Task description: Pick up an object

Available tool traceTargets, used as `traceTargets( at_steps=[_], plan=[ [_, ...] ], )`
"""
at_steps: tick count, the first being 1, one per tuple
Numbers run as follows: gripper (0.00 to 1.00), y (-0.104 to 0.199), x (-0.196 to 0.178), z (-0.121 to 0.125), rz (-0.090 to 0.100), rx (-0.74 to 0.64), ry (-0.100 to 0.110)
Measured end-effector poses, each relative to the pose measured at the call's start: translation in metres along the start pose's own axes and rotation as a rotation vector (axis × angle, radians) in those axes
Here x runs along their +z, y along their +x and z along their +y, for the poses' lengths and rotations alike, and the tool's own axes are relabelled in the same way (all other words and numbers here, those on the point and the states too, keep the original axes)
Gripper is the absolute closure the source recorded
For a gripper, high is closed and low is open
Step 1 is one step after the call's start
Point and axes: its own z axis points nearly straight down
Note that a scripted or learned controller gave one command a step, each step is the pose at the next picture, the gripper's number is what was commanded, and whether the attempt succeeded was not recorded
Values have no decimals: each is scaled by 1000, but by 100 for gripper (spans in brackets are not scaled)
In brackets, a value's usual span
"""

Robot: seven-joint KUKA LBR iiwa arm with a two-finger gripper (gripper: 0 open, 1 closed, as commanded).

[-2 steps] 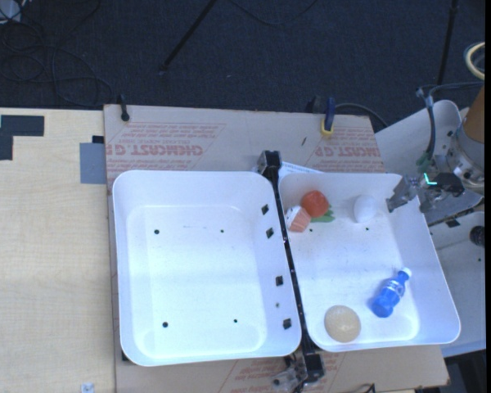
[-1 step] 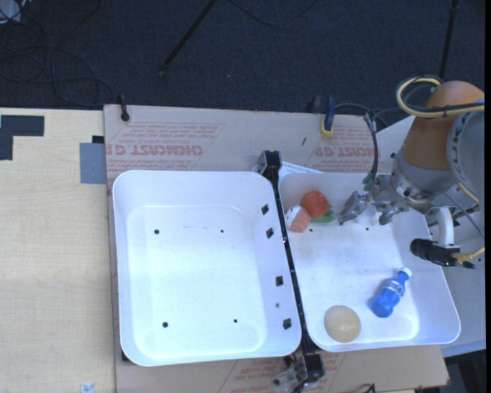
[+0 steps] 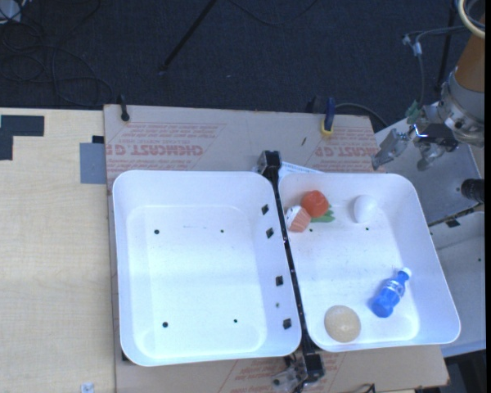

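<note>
Several candidate objects are lying in the right bin (image 3: 442, 301). A blue bottle (image 3: 389, 294) is resting on its side near the right wall, its white cap pointing up and to the right. Just to its lower left, a pale round ball (image 3: 342, 322) is sitting close to the bin's front edge. Toward the back, an orange-red toy (image 3: 314, 203) with a bit of green at its edge is lying beside a small white-and-pink piece (image 3: 297, 218), the two touching or nearly so, close to the divider between the bins. A white rounded object (image 3: 363, 208) is sitting apart from them, nearer the back right corner. The left bin (image 3: 131, 219) is standing alongside, both bins sitting on a cardboard sheet (image 3: 188, 142) laid over the pale wooden worktop (image 3: 41, 260).

The gripper (image 3: 405, 142) is hovering above and beyond the right bin's back right corner, well apart from every object, grasping nothing. Whether the fingers are spread or closed cannot be told.
</note>
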Motion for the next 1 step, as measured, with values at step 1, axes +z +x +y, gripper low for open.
traceTargets(
  at_steps=[1],
  plan=[
    [0, -43, 144, 6, 3, 4, 21]
  ],
)
